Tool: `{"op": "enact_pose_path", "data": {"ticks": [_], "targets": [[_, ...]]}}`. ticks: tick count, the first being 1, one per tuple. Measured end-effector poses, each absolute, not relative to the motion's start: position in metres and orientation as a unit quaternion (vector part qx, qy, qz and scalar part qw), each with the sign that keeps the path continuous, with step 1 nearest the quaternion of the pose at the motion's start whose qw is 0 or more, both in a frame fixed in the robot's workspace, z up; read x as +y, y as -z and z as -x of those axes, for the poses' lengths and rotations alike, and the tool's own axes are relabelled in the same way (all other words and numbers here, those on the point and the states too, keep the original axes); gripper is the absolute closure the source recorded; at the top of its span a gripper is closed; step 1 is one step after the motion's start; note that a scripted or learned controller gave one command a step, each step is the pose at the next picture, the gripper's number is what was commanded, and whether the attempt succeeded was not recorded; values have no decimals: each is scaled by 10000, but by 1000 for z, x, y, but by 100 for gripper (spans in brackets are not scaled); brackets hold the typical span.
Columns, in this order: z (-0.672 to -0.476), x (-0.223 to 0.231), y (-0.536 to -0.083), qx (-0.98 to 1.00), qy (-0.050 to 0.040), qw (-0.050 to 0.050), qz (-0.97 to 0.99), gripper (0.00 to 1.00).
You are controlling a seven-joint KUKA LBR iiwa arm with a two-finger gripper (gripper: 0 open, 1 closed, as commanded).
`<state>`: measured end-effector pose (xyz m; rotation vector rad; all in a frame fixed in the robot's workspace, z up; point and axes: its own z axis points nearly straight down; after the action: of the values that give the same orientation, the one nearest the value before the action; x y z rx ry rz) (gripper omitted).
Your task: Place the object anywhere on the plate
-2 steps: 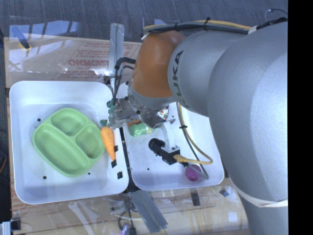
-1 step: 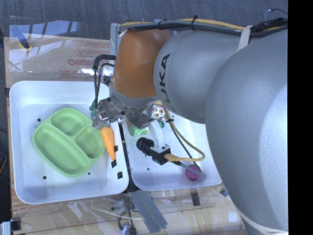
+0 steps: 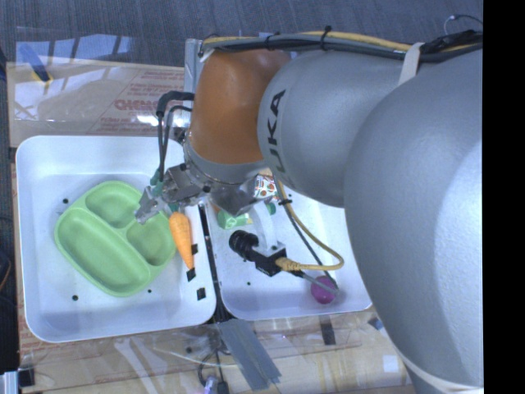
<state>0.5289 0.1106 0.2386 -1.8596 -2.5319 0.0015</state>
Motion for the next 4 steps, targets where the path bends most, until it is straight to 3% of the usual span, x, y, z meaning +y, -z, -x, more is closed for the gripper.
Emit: {"op": "enact_pose_path", "data": {"ticks": [1,2,3,4], "targets": [[-529,111,-248,-8075,-12,6,5898,100],[-529,111,-248,-8075,-13,5,5898,0],[-530,111,-258,-8090,-20,9,5878,100],[-530,111,-258,-8091,-20,9,5877,0]]}}
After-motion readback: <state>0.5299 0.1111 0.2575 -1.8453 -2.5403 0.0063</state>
